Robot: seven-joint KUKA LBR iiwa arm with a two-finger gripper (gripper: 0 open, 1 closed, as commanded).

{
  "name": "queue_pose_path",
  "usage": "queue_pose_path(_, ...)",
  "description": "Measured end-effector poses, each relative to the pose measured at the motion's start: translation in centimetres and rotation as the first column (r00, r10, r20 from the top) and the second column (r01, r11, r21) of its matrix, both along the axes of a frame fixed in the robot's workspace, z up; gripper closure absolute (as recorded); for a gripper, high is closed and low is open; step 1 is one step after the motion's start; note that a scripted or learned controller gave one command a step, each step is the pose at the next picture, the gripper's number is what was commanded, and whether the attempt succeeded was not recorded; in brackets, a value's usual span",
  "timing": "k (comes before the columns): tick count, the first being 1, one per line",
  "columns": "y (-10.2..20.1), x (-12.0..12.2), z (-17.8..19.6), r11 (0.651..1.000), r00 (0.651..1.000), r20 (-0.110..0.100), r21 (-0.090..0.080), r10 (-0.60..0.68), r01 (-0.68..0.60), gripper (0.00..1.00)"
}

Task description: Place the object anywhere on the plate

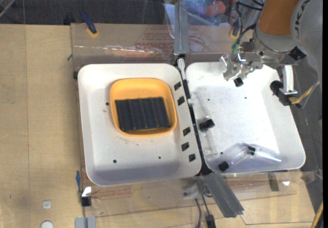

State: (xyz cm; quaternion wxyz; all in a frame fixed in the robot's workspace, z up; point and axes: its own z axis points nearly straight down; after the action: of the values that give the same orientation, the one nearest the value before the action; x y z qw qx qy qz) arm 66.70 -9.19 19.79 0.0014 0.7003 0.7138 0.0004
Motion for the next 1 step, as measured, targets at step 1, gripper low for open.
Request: queue_pose_path(1, 2.46, -0.03, -1.32, 0.963, 0.963, -0.005, 0.003, 0.269, -0.269, 1.0)
